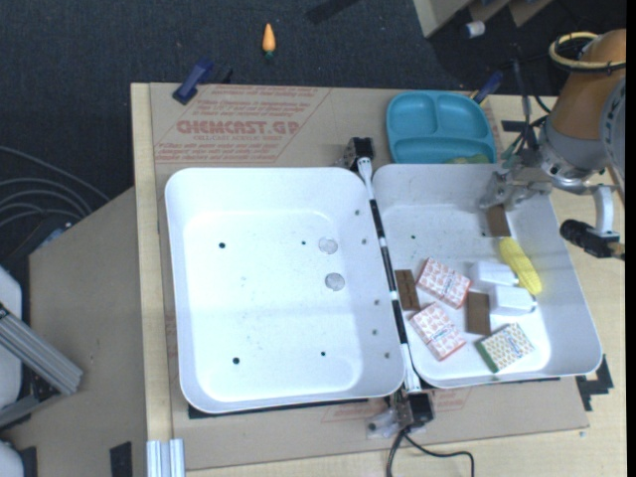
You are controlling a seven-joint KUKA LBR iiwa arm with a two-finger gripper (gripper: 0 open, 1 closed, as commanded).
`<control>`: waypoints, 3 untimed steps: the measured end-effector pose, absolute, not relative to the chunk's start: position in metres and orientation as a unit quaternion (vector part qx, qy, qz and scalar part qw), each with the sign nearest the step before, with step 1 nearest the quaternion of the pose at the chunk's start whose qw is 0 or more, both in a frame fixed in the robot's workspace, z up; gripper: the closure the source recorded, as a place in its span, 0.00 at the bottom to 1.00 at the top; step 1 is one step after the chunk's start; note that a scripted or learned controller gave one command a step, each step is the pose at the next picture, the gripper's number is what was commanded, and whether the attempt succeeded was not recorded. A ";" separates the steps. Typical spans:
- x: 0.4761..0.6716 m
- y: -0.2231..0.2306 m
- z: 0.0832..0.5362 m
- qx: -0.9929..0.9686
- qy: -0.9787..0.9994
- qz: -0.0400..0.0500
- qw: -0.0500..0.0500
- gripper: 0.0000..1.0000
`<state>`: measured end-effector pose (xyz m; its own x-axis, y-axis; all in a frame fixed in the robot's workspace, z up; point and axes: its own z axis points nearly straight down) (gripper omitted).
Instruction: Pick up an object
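The jaws (497, 199) are seen above the right bin (576, 351); their state cannot be told. The yellow piece (521, 264) should be approached squarely.

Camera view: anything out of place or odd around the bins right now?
One thing: a small orange item lies on the dark floor beyond the bench, away from both bins. The right bin holds a loose jumble of objects, none spilled over its rim. The teal tray sits behind it.
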<state>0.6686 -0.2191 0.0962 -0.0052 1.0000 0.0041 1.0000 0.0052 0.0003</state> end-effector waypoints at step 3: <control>0.502 -0.081 0.239 -0.707 -0.707 0.001 0.002 1.00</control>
<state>0.5024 -0.0810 0.2386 -0.0010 1.0000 0.0017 1.0000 0.0010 -0.0032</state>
